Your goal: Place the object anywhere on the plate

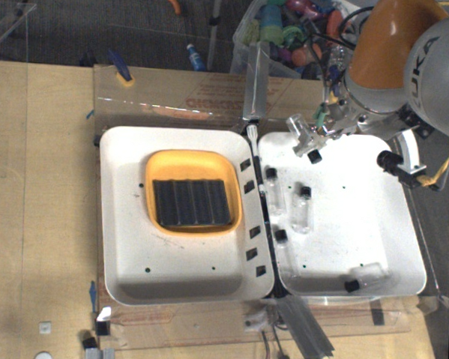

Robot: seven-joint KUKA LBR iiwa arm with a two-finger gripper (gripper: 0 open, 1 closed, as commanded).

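Right now the dark ribbed object (191, 202) lies flat on the yellow plate (156, 168), filling most of the plate's middle and lower part, its near edge close to the plate's front lip, with a strip of bare yellow showing along the back and left. Plate sits in the left bin (116, 244), toward the back, with open white floor in front of it and to its left. Right bin (358, 212) holds small clear vials with dark caps (303, 209) near the dividing edge and another (362, 276) at the front rim; its centre and right side are open. Gripper (308, 139) hangs over the right bin's back-left edge, well apart from the plate, nothing between the fingers; jaws look slightly apart.
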